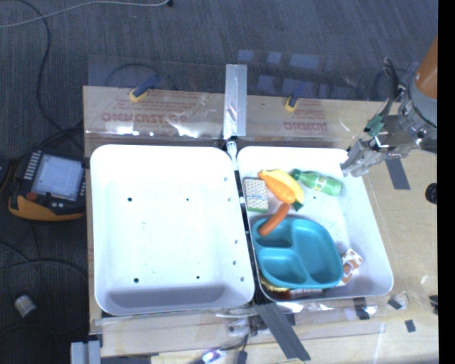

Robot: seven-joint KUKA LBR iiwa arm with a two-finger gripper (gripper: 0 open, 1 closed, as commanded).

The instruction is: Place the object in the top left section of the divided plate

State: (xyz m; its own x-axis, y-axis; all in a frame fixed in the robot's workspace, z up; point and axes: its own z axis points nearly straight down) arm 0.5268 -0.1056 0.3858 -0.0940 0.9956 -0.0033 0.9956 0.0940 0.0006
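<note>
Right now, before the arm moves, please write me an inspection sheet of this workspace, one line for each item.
Surface: bench with a left bin and a right bin side by side.
Job's things: blue divided plate in the right bin; orange sausage lying on its top left rim.
Clutter: banana, green bottle, sponge, packet under the plate.
Gripper: gripper at the right bin's upper right corner, holding nothing.
Cables: black cable on the floor.
Surroundings: handheld controller on the carpet.
</note>
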